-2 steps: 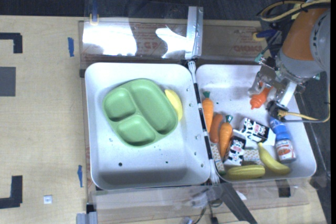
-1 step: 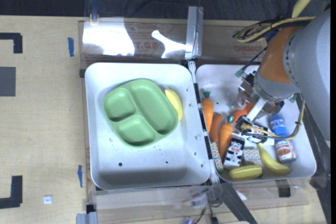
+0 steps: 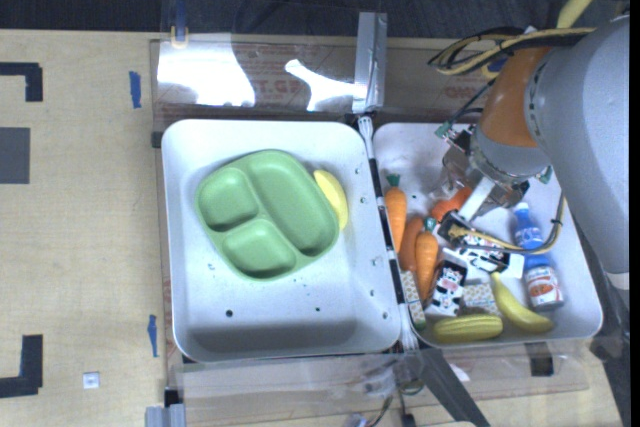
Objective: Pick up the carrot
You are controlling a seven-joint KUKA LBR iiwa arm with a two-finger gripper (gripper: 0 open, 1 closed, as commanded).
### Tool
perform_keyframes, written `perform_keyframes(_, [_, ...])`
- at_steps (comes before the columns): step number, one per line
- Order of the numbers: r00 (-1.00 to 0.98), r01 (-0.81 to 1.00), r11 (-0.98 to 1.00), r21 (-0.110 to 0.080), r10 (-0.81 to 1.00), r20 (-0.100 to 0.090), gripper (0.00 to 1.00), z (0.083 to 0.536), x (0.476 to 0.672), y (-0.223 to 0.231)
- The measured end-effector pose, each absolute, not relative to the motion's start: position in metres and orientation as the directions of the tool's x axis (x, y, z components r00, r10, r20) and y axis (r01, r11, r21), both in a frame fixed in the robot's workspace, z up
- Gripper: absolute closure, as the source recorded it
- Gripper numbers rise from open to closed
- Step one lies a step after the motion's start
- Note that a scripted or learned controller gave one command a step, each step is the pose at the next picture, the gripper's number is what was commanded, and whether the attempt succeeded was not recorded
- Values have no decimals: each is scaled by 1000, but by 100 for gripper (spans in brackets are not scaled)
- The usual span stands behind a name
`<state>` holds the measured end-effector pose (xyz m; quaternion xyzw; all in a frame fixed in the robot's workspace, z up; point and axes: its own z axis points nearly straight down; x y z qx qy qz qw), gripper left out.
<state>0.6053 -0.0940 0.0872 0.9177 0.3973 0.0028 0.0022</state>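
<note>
Along the left wall of the right bin we see the carrot, its long axis running up and down that view, green top toward the far wall and tip toward us. Two more carrots lie just beside it, similarly aligned. Our gripper hangs low over the clutter nearby; we cannot tell how its jaws stand. Two bananas and a small bottle lie there too. Across in the left bin sit a green tray and a yellow piece.
</note>
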Motion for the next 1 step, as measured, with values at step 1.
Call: perform_keyframes(1, [684, 729, -684, 3, 729, 2, 0, 86, 604, -94])
